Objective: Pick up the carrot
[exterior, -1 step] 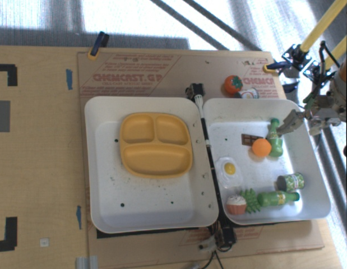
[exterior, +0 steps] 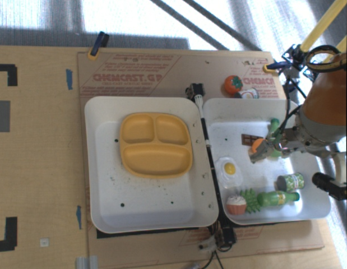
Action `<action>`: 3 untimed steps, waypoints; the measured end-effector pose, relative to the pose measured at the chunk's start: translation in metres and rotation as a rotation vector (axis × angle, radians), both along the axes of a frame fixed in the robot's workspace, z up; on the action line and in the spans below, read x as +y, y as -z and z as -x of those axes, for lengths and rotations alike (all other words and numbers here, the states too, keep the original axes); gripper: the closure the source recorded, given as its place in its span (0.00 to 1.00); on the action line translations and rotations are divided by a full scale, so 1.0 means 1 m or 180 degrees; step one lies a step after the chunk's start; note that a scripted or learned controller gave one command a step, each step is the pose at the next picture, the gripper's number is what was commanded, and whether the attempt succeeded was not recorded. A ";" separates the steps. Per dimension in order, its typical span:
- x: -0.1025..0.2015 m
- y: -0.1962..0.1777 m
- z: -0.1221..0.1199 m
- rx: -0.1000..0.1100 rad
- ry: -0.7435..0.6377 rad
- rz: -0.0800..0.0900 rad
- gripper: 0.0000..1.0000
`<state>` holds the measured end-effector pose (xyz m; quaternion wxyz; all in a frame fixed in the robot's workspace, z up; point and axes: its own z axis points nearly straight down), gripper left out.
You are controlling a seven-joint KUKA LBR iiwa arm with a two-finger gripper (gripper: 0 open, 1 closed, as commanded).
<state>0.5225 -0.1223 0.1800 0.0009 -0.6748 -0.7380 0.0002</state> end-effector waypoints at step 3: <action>-0.022 -0.045 -0.021 -0.0007 0.1566 0.0004 0.00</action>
